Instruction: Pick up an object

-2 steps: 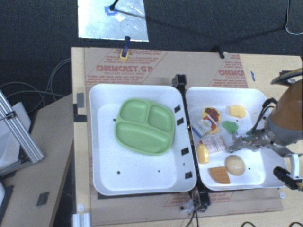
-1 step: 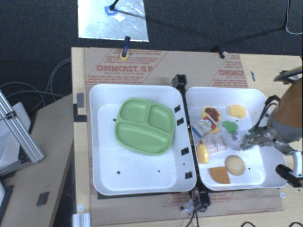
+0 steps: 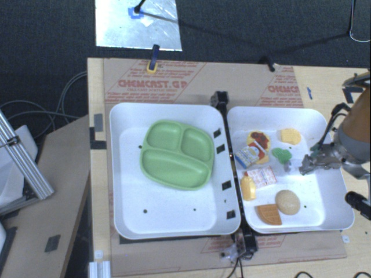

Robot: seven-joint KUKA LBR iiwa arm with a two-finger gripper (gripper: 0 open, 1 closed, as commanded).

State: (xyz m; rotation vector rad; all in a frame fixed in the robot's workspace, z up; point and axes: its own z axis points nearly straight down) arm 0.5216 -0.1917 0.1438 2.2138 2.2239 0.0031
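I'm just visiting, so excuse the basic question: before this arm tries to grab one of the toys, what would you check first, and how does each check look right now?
1. Toys within reach in the right bin: ok, several lie there.
2. Gripper over that bin: ok, near its right side.
3. Fingers ready to grasp: cannot tell.
4. Nearest target free-standing: ok, the green toy lies apart from the gripper.
5. Crowding: not ok, the packets and yellow bottle sit close together.
6. Green tray out of the way: ok, in the left bin.
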